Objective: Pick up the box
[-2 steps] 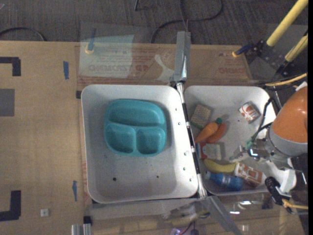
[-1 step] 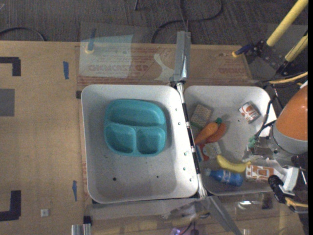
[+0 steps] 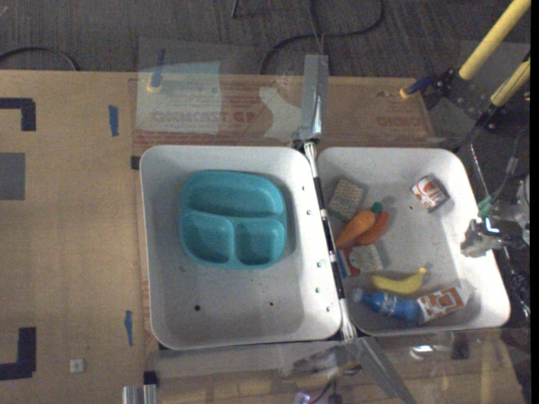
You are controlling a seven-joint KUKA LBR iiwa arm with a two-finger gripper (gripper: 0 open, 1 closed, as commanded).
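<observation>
Gripper [image 3: 482,241]: at right bin's [image 3: 472,179] right rim; jaws' opening cannot be told, apparently nothing held. Box [image 3: 440,302]: lower right, beside bottle [image 3: 390,304] and banana [image 3: 398,281].

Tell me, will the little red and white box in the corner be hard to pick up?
Probably not very. The small red and white box lies alone near the right bin's far corner, apart from the other items, so there seems room around it. Its flat sides should not roll, though it looks light and might slide if nudged. It could dent if squeezed hard.
</observation>
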